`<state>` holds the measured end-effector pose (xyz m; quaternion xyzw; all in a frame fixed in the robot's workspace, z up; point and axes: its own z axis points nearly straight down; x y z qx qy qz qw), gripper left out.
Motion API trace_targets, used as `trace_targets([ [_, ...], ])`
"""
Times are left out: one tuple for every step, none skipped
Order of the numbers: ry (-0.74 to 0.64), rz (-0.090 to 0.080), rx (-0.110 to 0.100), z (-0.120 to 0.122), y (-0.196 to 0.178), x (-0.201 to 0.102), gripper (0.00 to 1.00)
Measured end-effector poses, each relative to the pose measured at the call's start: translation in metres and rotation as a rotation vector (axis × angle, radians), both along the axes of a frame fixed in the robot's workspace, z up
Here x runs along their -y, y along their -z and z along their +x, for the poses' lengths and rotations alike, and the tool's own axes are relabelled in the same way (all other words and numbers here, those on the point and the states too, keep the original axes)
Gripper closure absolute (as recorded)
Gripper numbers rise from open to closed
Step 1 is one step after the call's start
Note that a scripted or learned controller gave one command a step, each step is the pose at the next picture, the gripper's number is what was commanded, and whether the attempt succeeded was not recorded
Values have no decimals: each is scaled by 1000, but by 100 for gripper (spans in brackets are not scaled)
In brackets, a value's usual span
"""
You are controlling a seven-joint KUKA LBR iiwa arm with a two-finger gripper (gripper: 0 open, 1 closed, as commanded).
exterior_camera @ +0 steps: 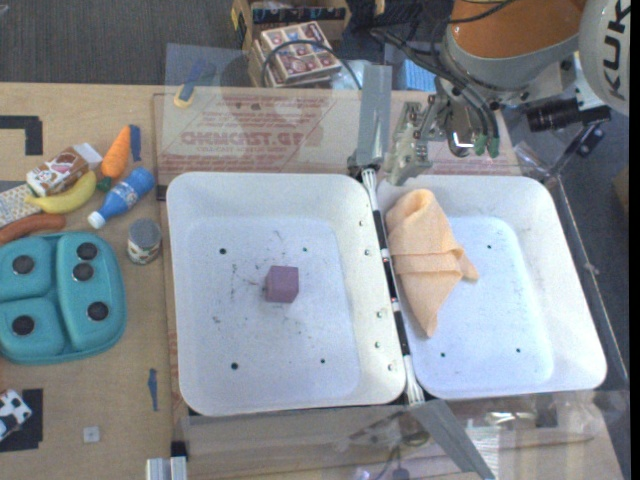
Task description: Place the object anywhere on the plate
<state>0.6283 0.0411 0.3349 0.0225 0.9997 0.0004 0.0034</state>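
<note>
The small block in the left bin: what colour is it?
Dull purple block, seen clearest in the camera view.

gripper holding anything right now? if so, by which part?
Nothing held. The gripper hangs above the bins' back edge; the cloth lies in the right bin, the cube in the left.

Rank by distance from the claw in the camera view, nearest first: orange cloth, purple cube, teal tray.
From the claw, above the back edge of the bins:
1. Orange cloth: just below it, along the left side of the right bin.
2. Purple cube: middle of the left bin.
3. Teal tray: on the bench at the far left, outside both bins.
</note>
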Motion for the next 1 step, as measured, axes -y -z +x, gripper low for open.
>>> trace_targets([
  [-70,1,-1,37,125,-12,100],
])
